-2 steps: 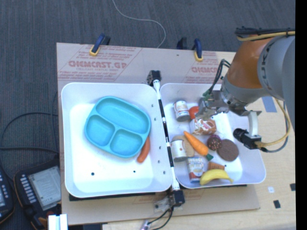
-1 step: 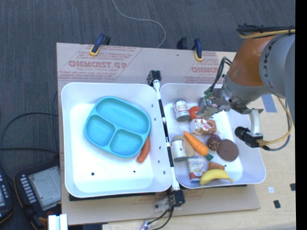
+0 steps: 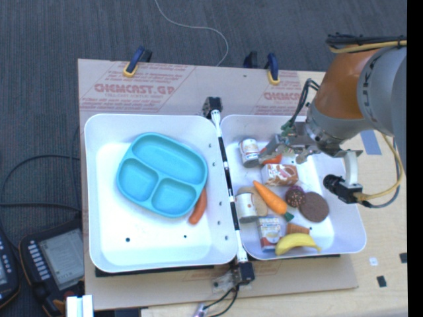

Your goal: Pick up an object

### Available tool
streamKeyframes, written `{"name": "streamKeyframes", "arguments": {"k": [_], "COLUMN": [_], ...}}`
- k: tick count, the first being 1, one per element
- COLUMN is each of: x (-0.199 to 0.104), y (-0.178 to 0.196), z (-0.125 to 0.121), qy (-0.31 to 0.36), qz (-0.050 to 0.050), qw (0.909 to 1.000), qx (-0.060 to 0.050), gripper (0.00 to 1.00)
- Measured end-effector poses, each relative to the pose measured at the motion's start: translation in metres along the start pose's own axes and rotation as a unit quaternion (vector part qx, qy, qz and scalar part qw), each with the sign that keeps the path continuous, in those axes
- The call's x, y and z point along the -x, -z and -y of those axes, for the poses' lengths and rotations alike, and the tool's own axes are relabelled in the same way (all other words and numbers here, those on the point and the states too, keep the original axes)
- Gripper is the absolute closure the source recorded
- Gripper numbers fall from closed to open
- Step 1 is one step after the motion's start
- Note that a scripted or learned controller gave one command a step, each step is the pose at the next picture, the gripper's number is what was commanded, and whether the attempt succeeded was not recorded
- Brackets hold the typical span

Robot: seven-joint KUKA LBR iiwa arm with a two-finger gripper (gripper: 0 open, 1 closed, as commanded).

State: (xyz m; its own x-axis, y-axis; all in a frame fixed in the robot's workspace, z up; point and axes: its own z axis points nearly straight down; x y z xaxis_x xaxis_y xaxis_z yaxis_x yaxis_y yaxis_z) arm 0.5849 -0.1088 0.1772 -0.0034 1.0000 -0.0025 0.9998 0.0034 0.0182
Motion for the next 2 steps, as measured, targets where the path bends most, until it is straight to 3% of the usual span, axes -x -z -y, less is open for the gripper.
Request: {"name": "streamKeyframes", "arguments": {"k": [1, 2], "x": [-0.0112, -0.0114], "y": [-0.0705, -0.0609], "z": [-0.0147, -0.0148], "qy": [-0.002, -0.001], "qz": [0.000, -0.001], "qw": [1.0000, 1.0000], "qx": [-0.008, -0.008], "gripper": [0.00, 1.00]}}
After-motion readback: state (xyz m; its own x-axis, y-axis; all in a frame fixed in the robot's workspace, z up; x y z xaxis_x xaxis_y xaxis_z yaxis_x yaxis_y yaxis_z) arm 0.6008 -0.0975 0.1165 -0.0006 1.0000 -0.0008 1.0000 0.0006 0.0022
